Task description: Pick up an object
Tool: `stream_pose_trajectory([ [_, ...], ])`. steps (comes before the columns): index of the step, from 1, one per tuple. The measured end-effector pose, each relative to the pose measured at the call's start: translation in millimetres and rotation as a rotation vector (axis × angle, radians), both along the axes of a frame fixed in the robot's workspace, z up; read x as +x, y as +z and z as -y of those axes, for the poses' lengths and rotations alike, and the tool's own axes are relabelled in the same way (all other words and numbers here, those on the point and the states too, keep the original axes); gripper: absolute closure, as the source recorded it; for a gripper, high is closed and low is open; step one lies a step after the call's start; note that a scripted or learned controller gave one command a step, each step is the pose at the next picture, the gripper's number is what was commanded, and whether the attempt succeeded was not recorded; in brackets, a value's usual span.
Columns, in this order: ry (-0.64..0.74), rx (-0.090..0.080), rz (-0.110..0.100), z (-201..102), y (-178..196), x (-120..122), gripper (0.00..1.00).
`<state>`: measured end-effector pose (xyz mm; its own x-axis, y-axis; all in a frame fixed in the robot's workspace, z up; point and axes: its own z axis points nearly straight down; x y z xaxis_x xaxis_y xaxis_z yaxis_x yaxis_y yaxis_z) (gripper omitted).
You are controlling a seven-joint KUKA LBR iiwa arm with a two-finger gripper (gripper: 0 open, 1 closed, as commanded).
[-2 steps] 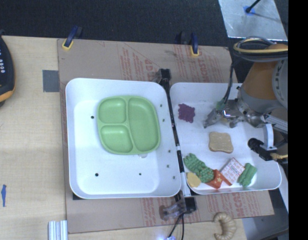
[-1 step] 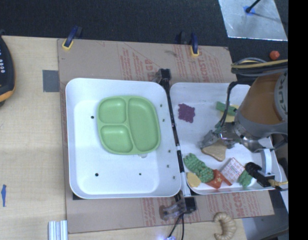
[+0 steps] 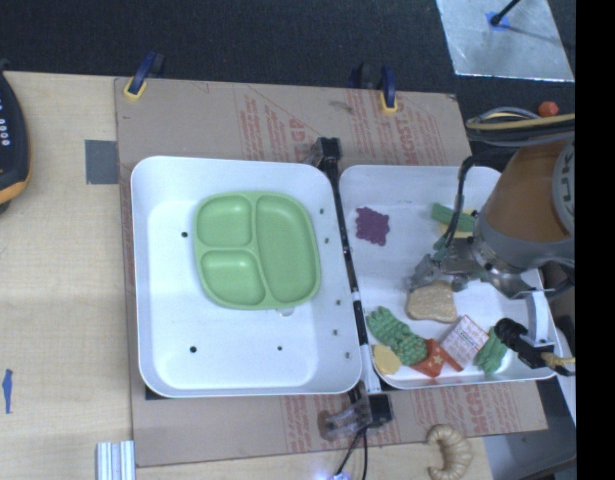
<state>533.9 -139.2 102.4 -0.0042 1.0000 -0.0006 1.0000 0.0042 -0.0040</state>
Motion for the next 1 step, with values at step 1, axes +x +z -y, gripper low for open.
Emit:
stream_pose_trajectory([
  [1, 0.006, 0.001, 0.015, -50.1, 53.1, 110.2, 1.0],
])
